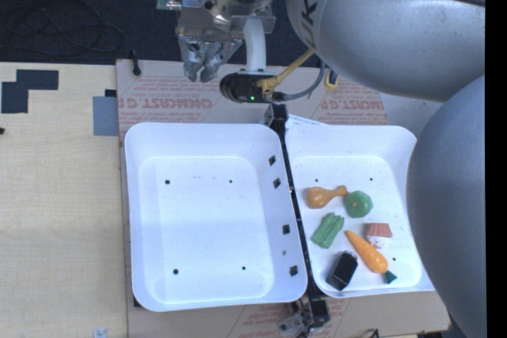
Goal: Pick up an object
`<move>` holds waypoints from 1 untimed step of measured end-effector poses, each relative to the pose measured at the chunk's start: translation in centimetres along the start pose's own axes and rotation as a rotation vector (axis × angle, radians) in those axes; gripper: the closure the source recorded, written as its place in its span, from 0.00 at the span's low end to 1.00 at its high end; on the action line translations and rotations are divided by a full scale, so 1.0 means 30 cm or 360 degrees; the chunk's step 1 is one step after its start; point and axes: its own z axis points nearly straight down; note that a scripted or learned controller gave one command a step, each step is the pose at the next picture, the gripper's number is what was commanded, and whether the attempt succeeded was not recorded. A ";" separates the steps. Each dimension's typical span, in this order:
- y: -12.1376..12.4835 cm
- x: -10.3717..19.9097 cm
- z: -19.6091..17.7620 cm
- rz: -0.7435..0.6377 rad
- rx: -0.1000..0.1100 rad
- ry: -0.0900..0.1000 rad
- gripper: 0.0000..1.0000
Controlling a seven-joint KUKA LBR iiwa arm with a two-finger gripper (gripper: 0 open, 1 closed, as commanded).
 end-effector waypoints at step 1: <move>-0.113 -0.001 -0.012 -0.0002 -0.0018 0.0005 1.00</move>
